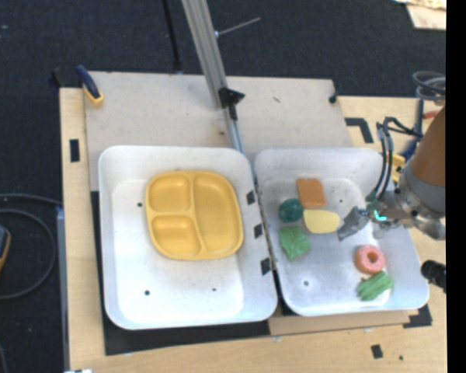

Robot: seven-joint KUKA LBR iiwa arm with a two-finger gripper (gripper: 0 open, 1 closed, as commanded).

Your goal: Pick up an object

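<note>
In the right shallow white bin [338, 298], the two-finger gripper [349, 224], aperture indeterminable and holding nothing visible, sits just beside the pale yellow oval object [321, 221] and may nudge it away rather than grasp it.

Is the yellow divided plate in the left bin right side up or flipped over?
Right side up: the yellow divided plate lies flat in the left bin, its three hollow compartments facing the camera.

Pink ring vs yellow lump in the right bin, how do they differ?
The pink ring has a hole through its middle; the yellow lump is solid and rounded. The ring lies apart from the pincer, toward the bin's near right side; the lump sits right beside the pincer, just below the orange block. Both lie in the right bin.
</note>
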